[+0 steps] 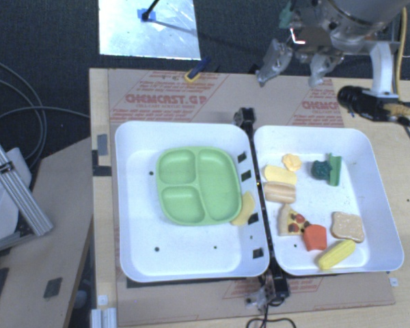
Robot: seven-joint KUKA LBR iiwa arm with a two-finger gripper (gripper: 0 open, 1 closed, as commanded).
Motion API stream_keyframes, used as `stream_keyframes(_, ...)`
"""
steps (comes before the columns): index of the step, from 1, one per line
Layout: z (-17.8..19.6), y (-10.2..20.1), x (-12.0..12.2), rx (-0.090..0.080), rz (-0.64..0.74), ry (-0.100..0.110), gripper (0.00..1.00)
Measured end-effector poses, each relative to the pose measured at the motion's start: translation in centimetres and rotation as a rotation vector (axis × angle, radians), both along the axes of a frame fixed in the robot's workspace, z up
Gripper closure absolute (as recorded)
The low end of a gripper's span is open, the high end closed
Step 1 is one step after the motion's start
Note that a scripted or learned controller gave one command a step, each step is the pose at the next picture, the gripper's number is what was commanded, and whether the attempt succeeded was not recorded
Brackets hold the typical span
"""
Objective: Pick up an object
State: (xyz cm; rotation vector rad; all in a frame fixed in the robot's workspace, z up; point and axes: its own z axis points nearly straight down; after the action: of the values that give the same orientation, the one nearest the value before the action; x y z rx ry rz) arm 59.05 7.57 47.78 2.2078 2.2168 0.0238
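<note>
The gripper (294, 72) was seen raised above the far edge of the bench, beyond the right bin (369, 149), with its two fingers (272, 65) spread wide apart and nothing held between them. All the toy food was found lying in the bins, well apart from the gripper. In the right bin, a yellow piece (291, 161) was placed just above a pale yellow block (279, 175), with a hot dog bun (280, 193) directly below it. A pizza slice (291, 221) was set beside a red-orange block (315, 237). A slice of toast (347, 226) and a corn cob (336, 253) were located near the bin's near right corner, and a broccoli piece (326, 169) by the far right. In the left bin (143, 251), a green divided plate (195, 185) was laid flat, with a yellow wedge (244, 209) touching its right edge.
</note>
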Motion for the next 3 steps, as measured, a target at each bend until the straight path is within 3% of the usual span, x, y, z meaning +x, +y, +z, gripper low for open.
stream_keyframes(1, -12.8, 10.3, -3.0, -0.001, 0.009, 0.03, 0.0)
stream_keyframes(2, -10.6, 16.0, -10.8, 0.001, 0.007, 0.02, 0.0)
stream_keyframes(3, 0.5, 15.9, -4.8, 0.003, 0.001, 0.006, 0.0)
